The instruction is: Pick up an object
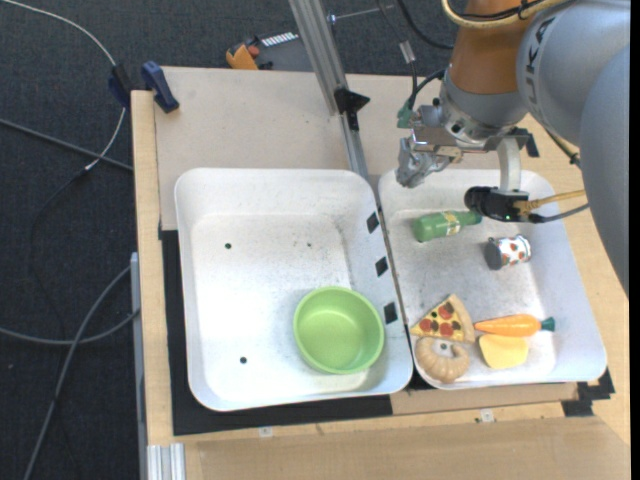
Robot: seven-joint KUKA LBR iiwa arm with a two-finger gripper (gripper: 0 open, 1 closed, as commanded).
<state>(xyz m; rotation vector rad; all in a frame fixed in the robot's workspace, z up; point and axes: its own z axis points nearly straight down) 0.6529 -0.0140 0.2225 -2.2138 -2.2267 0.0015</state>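
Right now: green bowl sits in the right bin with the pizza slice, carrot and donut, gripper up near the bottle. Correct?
Not quite. The camera view shows the green bowl in the left bin, alone. The pizza slice, carrot and donut are in the right bin, and the gripper is up near the bottle.

Dark carpet floor (60, 268) all around. Thin grey cables (70, 28) snake over it at left. Light brown wooden bench (250, 118) in middle, black mat (172, 318) under bins on it. Blue clamp (158, 85) grips bench's far left corner. Silver metal pole (318, 38) leans up from bench's far edge. Soft, even light.
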